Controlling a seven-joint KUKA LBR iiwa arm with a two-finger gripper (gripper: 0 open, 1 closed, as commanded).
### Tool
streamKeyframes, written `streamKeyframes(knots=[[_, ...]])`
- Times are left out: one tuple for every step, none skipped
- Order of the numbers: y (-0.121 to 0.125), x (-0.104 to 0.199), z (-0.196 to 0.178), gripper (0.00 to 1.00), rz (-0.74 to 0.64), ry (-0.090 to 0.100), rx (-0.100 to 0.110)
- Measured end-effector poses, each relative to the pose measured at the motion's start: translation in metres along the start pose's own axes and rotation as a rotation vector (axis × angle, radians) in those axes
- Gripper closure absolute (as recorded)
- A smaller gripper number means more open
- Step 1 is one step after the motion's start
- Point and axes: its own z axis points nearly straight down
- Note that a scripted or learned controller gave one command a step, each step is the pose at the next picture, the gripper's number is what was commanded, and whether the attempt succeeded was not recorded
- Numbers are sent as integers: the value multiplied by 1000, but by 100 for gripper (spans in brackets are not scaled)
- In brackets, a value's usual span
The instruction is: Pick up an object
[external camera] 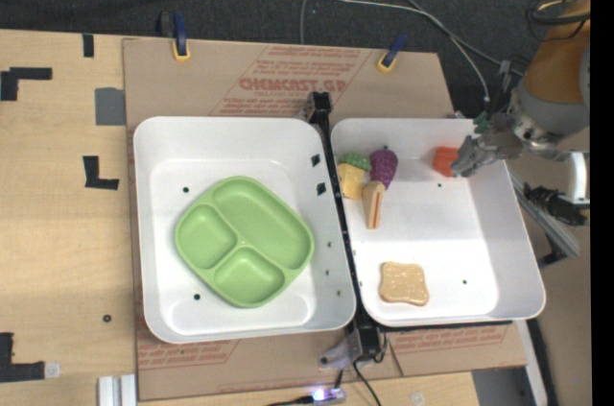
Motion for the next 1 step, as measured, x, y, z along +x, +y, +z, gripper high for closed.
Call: streamKeyframes(knots=[[1, -10, -51, 100, 0, -1, -1]])
